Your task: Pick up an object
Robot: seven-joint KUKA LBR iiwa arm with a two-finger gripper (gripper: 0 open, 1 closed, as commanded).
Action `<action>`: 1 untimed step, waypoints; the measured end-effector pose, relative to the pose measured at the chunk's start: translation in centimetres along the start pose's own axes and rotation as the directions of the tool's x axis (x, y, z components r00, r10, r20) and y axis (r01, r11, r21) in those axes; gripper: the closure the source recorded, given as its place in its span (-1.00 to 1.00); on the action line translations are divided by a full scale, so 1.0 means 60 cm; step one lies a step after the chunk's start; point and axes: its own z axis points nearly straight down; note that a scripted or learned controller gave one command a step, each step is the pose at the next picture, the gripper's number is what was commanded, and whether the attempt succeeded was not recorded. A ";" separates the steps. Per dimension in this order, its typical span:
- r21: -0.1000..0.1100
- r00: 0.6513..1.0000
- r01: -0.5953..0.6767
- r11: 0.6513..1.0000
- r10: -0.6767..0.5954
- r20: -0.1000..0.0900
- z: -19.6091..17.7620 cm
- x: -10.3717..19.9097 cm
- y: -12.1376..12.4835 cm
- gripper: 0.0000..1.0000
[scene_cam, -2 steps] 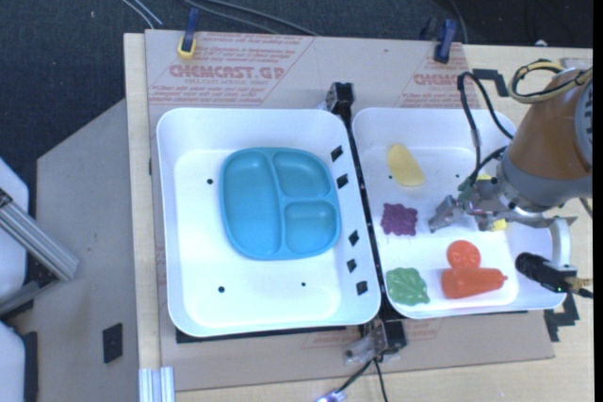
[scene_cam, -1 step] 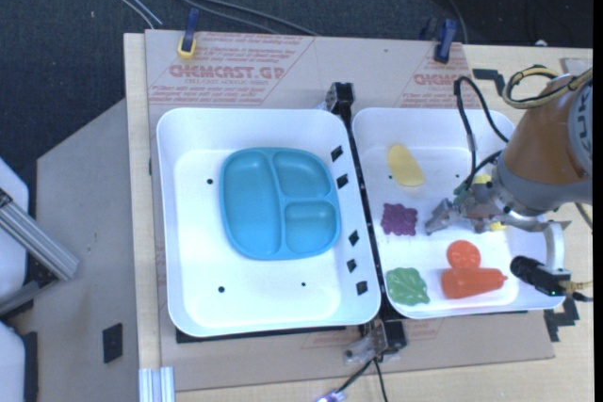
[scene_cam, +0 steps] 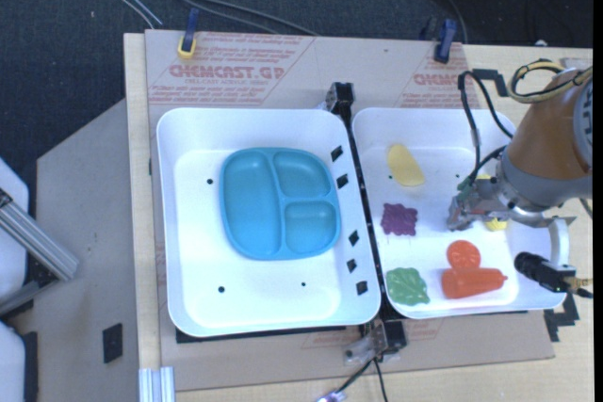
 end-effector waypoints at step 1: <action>-0.006 1.000 0.002 1.000 -0.002 0.003 -0.080 0.006 0.016 1.00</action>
